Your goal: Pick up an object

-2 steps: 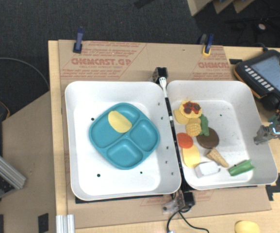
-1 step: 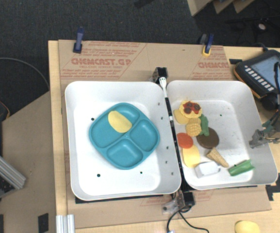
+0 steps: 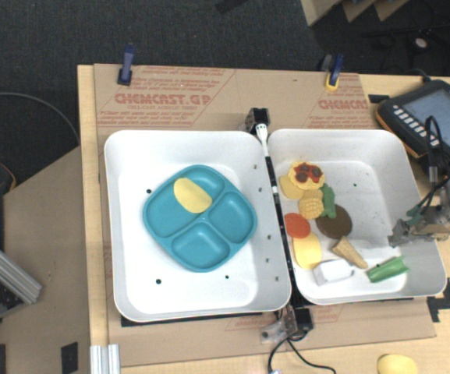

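The right bin [image 3: 365,154] holds several toy foods along its left side: a yellow piece with red toppings [image 3: 306,176], a yellow waffle-like piece [image 3: 311,206], a green pickle [image 3: 330,199], a brown disc [image 3: 334,224], a red round piece [image 3: 297,225], a yellow wedge [image 3: 306,250], a tan cone [image 3: 350,252] and a white block [image 3: 332,271]. A green piece [image 3: 386,269] lies near the front right. My gripper [image 3: 405,233] reaches in low over the bin's right wall, just above and right of the green piece, touching none of the foods.
The left bin [image 3: 131,271] bears a blue divided plate [image 3: 209,232] with a yellow oval [image 3: 192,195] in its back compartment. A black pendant [image 3: 423,119] lies at the back right. Clamps [image 3: 125,66] grip the board's far edge. A yellow object [image 3: 395,363] sits at the front.
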You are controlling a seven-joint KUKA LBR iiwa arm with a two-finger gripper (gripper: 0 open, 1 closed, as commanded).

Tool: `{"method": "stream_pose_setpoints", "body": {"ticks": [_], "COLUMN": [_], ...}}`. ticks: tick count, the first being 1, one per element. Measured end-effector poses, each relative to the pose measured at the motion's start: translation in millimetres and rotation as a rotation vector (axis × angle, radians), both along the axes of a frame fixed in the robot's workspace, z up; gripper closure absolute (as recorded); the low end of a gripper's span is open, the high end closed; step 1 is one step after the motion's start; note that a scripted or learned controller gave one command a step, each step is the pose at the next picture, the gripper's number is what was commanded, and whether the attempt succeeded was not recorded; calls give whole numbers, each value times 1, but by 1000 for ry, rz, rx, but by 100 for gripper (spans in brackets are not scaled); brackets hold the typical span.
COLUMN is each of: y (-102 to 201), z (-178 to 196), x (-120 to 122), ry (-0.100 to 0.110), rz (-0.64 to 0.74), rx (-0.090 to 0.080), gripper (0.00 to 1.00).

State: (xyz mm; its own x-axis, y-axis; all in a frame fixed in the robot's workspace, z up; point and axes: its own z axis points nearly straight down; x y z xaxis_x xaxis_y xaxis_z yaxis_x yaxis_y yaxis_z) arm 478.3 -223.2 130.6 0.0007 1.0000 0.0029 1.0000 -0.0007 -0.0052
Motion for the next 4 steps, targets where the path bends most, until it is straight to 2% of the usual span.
{"method": "stream_pose_setpoints", "body": {"ticks": [2,4], "y": [0,-1], "z": [-48,-46], "x": [0,1], "ry": [-1,-6], "rz": [0,0], "rx": [-1,-3], "gripper": [100,100]}}
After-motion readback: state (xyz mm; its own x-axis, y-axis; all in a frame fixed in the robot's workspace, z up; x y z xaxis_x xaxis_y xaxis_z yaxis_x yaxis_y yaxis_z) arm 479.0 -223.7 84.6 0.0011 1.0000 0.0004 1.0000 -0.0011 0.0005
